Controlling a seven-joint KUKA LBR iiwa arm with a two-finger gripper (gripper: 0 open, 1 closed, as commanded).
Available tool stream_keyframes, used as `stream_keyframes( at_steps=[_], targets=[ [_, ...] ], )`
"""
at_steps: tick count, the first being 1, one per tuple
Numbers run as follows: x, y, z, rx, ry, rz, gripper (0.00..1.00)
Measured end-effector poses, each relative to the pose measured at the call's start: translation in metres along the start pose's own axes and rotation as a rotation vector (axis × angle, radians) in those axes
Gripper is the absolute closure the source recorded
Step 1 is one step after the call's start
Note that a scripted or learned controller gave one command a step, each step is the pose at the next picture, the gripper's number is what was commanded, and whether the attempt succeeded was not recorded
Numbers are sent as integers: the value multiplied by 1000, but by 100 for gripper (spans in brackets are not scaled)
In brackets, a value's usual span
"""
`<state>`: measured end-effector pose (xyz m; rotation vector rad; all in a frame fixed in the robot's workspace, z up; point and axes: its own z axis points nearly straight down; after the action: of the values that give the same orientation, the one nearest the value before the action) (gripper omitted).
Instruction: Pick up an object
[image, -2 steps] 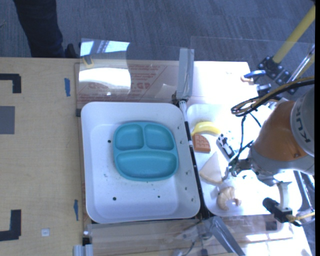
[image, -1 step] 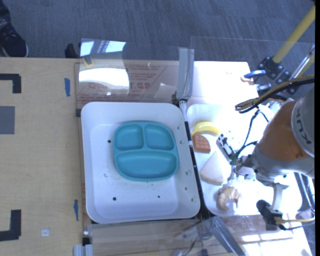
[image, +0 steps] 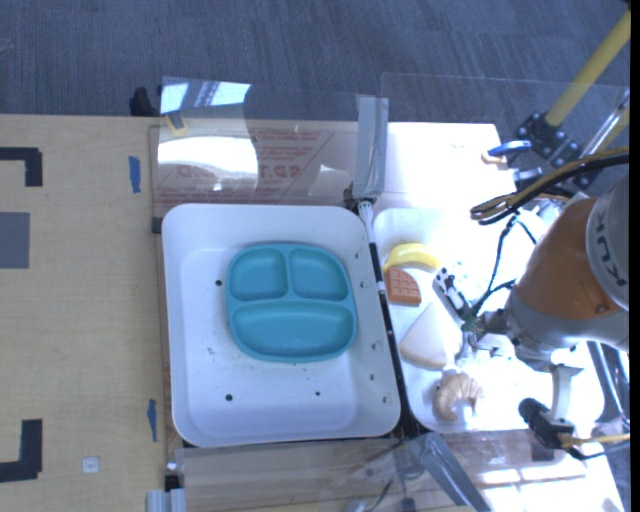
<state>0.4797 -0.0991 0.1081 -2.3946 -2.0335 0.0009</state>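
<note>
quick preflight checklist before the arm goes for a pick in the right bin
1. Targets present in the right bin: ok. A banana, an orange waffle-like block, a pale wedge and a shrimp-like piece lie there.
2. Claw over the right bin: ok, it sits beside the pale wedge.
3. Claw holding anything: cannot tell.
4. Items spaced for a clean pick: not ok, banana and block touch.
5. Left bin: ok, the teal divided plate lies flat.

Robotics lab: grey-and-orange cabled robot arm (image: 565, 270), taped plywood bench (image: 70, 330) left of gripper, grey carpet floor (image: 300, 50).
</note>
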Motion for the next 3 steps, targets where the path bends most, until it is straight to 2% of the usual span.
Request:
stream_keyframes(
  at_steps=[1,2,3],
  targets=[
    [7,-1,1,3,2,-173,100],
    [2,0,19,1,5,-3,100],
    [-3,1,-24,1,0,471,100]
  ],
)
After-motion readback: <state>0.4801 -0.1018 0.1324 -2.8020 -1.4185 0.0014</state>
